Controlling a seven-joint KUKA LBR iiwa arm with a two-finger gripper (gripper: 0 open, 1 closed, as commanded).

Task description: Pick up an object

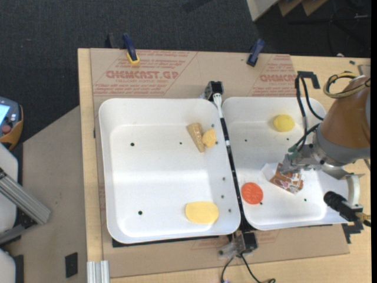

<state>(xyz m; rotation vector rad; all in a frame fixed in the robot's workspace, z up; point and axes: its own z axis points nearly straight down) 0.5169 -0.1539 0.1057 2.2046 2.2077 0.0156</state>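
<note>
Two bins (pixel 118 158) side by side — gripper (pixel 293 168) down on a wrapper (pixel 287 181) in the right one, can't tell if clenched — red disc (pixel 253 193) nearby.

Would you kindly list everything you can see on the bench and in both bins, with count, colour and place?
Bins: 2, white, side by side on the bench; left bin, right bin.
Tan block: 1, left bin, upper right part.
Small yellow piece: 1, left bin, touching the tan block.
Yellow oval: 1, left bin, near the front edge.
Yellow ball: 1, right bin, towards the back.
Orange disc: 1, right bin, front left.
Wrapped packet: 1, red-brown and white, right bin, under the gripper.
Clamps: 2, blue, back edge of the board.
Arm: 1, grey and orange, from the right.
Gripper: 1, over the packet.
</note>
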